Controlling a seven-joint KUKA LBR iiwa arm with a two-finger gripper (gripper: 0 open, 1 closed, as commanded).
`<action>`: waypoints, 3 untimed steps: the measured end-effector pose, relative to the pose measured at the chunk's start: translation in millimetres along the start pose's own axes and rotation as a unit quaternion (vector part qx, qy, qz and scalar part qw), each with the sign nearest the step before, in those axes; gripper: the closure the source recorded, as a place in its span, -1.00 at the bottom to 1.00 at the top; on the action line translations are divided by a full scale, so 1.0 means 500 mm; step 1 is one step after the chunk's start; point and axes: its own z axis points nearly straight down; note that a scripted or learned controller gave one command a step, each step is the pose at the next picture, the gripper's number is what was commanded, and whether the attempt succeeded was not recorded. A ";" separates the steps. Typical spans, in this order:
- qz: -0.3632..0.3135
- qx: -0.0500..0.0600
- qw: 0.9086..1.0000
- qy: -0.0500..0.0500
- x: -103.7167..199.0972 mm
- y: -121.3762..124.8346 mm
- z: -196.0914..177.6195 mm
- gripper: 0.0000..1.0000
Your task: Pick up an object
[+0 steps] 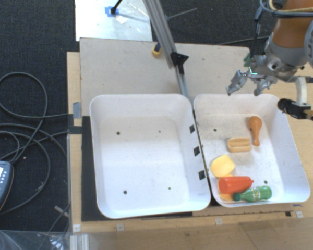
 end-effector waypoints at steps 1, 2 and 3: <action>-0.001 -0.002 1.000 -0.001 0.000 0.001 -0.006 -1.00; 0.002 0.000 1.000 -0.001 -0.016 -0.006 0.110 -1.00; 0.002 0.001 1.000 0.000 -0.019 -0.006 0.235 -1.00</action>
